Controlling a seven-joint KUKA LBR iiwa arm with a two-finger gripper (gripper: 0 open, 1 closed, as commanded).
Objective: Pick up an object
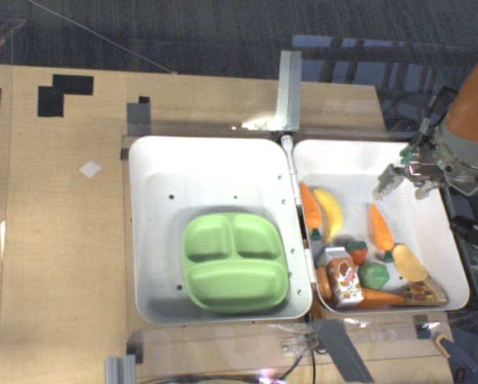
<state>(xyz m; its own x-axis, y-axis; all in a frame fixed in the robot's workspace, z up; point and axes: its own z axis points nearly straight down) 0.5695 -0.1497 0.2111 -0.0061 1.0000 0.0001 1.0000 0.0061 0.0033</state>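
Observation:
The right bin (359, 162) holds several toy foods. A yellow banana (329, 212) lies beside an orange carrot (309, 208) along the bin's left wall. A second carrot (380, 226) lies mid-bin, with a strawberry (357, 252), a green round piece (374, 275) and a yellow piece (409, 264) below it. A small carton (344, 282) and a third carrot (380, 298) rest at the front wall. My gripper (404, 186) hovers over the bin's upper right part, above the mid-bin carrot, open with nothing between its fingers.
The left bin (154, 214) carries a green divided plate (234, 262). A metal divider post (289, 94) stands between the bins at the back. The orange-banded arm (471, 122) comes in over the right bin's far right corner.

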